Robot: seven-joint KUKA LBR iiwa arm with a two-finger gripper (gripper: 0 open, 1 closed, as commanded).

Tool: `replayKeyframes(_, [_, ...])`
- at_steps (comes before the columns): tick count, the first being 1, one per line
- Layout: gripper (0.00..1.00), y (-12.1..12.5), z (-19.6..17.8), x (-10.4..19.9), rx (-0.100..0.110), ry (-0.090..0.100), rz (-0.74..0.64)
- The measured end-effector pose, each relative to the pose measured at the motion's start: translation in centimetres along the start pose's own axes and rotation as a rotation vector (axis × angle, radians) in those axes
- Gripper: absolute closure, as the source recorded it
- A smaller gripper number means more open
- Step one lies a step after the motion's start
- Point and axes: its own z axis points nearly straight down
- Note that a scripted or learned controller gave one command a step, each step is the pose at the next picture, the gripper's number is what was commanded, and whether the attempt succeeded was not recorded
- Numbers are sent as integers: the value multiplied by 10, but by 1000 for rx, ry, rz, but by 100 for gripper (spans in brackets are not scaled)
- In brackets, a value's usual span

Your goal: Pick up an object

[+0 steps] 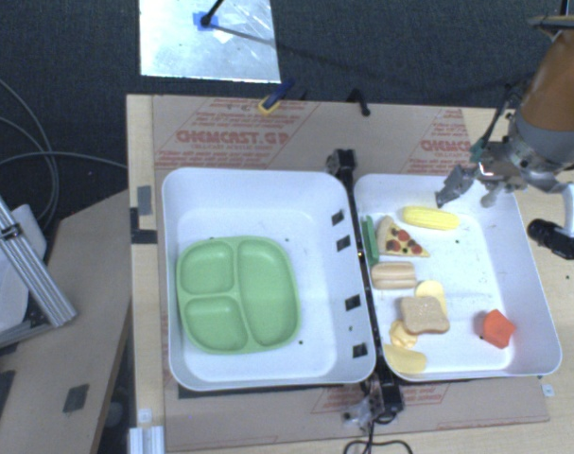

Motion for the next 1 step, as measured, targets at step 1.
replayKeyframes(1, [0, -44, 139, 31, 8, 3, 2])
